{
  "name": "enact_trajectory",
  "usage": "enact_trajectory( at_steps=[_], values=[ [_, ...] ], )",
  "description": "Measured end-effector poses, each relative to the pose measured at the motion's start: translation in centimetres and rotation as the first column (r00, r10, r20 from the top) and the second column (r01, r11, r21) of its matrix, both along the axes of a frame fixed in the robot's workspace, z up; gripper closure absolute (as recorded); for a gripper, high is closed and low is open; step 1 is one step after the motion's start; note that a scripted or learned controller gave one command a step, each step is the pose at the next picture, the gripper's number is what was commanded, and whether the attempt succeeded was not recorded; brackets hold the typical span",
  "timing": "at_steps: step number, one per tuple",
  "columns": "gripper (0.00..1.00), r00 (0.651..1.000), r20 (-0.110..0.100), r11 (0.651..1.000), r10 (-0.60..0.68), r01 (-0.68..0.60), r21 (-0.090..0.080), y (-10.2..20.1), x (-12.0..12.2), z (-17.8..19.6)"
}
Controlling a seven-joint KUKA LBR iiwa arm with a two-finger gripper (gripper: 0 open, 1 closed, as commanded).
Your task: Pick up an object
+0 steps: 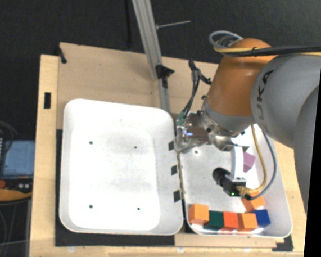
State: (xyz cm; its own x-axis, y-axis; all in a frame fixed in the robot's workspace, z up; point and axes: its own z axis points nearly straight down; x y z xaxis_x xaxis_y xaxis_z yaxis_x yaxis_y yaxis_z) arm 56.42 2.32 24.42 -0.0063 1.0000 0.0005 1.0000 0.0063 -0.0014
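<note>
Four orange blocks [198, 212], one green block [215, 219], one blue block [262, 217] are crowding the right bin's [204, 177] near edge; I can't tell the gripper's [189, 138] hold.

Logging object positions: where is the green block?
Camera view: the green block lies in the right bin along its near wall, between two orange blocks.

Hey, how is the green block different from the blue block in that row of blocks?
Colour: the green block is dark green, while the blue block is bright blue.
Place: the green block sits mid-row between two orange blocks, and the blue block ends the row at the right.
Height in view: the blue block sits slightly higher than the green block.
Both lie in the right bin by its near wall.
</note>
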Motion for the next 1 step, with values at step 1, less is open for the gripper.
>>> enact_trajectory(
  at_steps=[1],
  values=[
    [1.0, 1.0, 0.0, 1.0, 0.0, 0.0, 0.0, 4.62, -2.94, -0.98]
  ],
)
